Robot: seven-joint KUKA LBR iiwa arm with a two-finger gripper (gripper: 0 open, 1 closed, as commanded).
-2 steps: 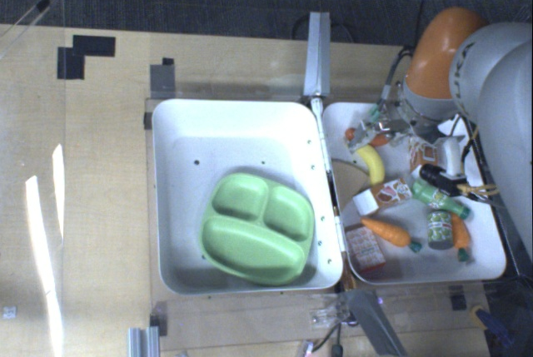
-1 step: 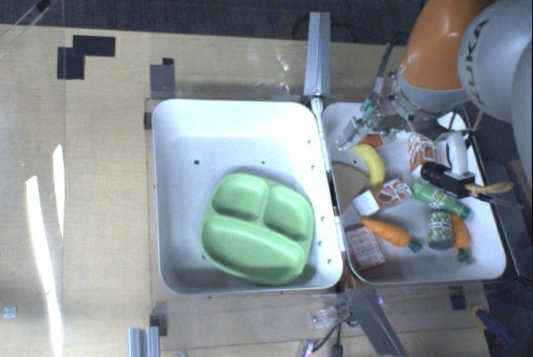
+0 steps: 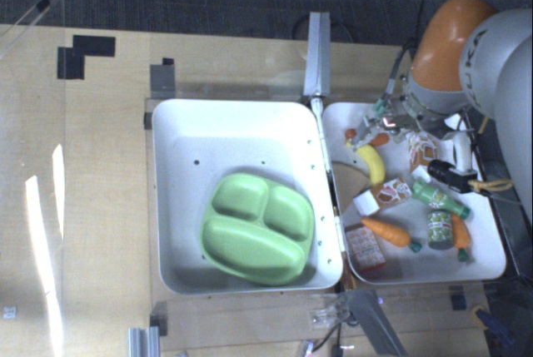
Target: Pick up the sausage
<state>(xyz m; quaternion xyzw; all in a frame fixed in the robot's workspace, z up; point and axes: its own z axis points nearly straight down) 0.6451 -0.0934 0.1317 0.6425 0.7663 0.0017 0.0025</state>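
Sausage [image 3: 363, 133], as best I can make out, is the small reddish piece just above the banana [image 3: 373, 164] in the right bin [image 3: 496, 264]. The gripper [image 3: 386, 119] hangs close above the banana too, right beside it; whether it grips anything, I cannot tell.

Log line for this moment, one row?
arm over right bin's far end | hand low by banana | sausage grasp: unconfirmed | left bin: green tray
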